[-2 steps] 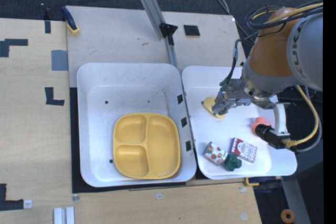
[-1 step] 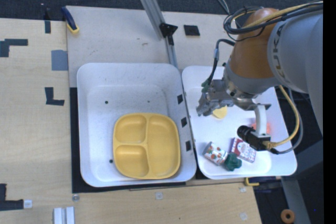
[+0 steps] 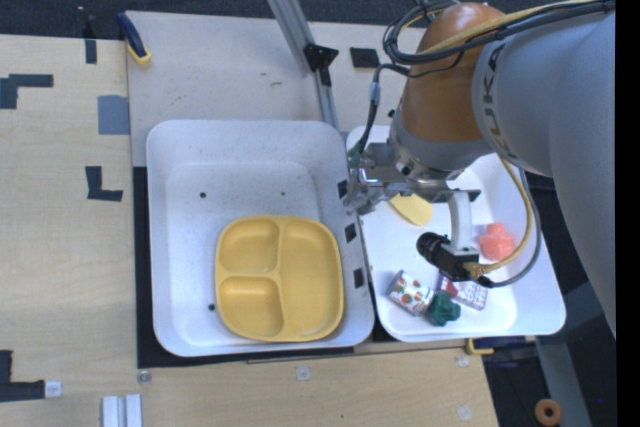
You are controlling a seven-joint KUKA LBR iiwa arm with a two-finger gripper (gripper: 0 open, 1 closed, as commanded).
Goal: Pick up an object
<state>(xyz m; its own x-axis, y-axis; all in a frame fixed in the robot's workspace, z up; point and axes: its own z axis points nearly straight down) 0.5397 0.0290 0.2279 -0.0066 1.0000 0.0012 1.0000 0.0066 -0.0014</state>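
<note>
In the right bin (image 3: 535, 310) lie several small things: a pale yellow wedge (image 3: 411, 209), a salmon-pink piece (image 3: 497, 241), a small white printed can (image 3: 408, 291) on its side, a dark green toy (image 3: 443, 312) and a flat printed packet (image 3: 471, 296). My gripper (image 3: 368, 185) hangs over the right bin's left wall, close to the yellow wedge and a little to its left. The orange wrist band and grey arm cover most of it from above. Nothing can be seen in its grasp.
The left bin (image 3: 180, 175) holds a yellow divided plate (image 3: 279, 276) at its front right. A metal pole (image 3: 290, 10) slants up behind the bins. Cables and a black connector (image 3: 440, 251) hang from the arm over the right bin.
</note>
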